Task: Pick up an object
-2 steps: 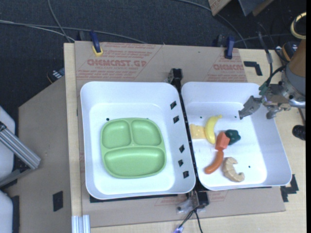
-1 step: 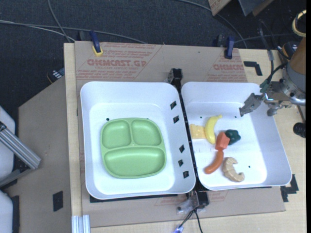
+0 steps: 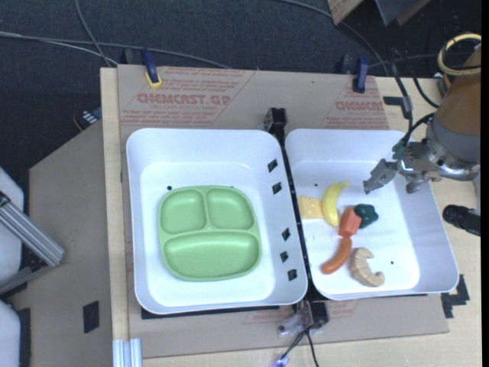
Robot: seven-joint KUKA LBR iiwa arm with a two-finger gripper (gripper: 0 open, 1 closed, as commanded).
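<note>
Plastic play food lies in the right bin (image 3: 428, 228): a yellow banana (image 3: 331, 202) just beside an orange carrot (image 3: 348, 222). The banana looks light, stiff and slick; grip across its middle. The gripper (image 3: 393, 176) hovers nearby, fingers spread, empty.

A pale wooden tabletop (image 3: 114, 228) covered by a printed brown cardboard sheet (image 3: 229, 98), held at the far edge by two blue clamps (image 3: 151, 69). On it sit two shallow white plastic bins side by side, the left bin (image 3: 145, 228) and the right bin (image 3: 428, 235), their inner rims touching
</note>
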